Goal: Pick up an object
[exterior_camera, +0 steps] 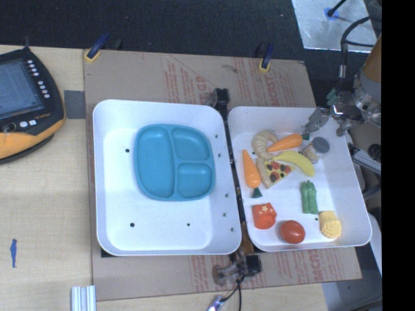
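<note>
toy food (285, 173) crowded in right bin (343, 238), claw (322, 123) above its far edge

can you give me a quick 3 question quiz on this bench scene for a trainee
1. True or false: the blue divided plate lies in the same bin as the toy food.
2. Which item lies nearest the right bin's front right corner? A) tomato B) corn cob C) pizza slice
3. Fill in: the gripper is over the right bin's far ____ corner.

Key
1. False. The plate lies alone in the left bin; the food is in the right bin.
2. B. The corn cob lies just right of the tomato.
3. Right. It is beside the banana and the upper carrot, with nothing seen between its fingers.
</note>
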Controlling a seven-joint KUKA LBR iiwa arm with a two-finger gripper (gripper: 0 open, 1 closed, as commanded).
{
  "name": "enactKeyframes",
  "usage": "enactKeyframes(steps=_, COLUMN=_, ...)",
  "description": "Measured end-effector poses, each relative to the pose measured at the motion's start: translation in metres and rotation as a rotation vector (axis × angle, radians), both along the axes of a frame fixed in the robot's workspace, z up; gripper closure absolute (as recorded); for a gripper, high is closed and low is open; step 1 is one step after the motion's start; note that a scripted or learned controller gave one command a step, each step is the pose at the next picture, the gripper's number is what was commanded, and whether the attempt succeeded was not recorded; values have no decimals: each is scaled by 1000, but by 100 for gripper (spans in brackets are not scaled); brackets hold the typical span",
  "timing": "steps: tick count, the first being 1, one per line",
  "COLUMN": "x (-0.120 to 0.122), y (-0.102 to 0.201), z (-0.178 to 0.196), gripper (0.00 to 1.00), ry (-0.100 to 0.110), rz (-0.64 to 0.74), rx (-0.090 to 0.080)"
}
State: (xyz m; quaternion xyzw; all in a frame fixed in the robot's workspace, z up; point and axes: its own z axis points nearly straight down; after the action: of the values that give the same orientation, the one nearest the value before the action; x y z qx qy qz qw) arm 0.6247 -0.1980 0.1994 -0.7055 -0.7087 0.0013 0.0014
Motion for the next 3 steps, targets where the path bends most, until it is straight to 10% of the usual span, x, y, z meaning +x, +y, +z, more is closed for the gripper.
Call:
enactKeyframes(steps=1, x=30, y=24, z=-109, gripper=0, ry=4, rz=1, rx=1)
enactKeyframes(steps=2, x=31, y=22, z=-98, gripper=100, ry=5, rz=3, rx=0)
enactKeyframes(steps=3, x=-25, y=115, z=-7, gripper=100, ry=0, rz=2, rx=0)
